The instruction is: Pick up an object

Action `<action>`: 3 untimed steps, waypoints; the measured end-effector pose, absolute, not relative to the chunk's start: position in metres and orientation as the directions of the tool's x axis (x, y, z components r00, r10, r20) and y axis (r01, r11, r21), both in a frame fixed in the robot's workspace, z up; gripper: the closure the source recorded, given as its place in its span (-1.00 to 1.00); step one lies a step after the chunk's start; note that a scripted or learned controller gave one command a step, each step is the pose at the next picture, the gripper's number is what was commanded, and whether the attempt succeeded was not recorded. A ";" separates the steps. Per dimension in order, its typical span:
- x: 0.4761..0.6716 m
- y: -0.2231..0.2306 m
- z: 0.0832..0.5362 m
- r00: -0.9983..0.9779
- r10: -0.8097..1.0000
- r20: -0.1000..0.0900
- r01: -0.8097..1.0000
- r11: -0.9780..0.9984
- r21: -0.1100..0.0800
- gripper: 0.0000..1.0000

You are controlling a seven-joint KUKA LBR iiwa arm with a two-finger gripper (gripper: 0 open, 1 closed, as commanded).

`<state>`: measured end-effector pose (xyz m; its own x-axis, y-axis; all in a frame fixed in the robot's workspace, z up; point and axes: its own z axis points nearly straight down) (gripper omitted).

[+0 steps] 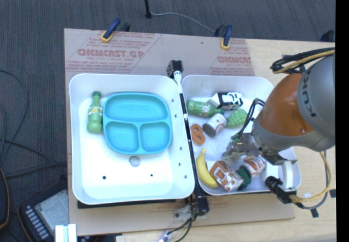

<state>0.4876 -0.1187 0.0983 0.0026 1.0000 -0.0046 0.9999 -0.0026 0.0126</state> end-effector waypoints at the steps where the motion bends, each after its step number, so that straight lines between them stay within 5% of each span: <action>1: 0.554 -0.187 0.089 -0.001 1.000 -0.002 1.000 0.001 0.008 1.00; 2: 0.625 -0.140 0.147 -0.003 1.000 -0.001 1.000 0.003 0.003 1.00; 3: 0.624 -0.141 0.146 -0.001 1.000 -0.002 1.000 0.001 0.000 -1.00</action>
<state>0.6240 -0.1406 0.1461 -0.0011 1.0000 -0.0021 1.0000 0.0011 -0.0002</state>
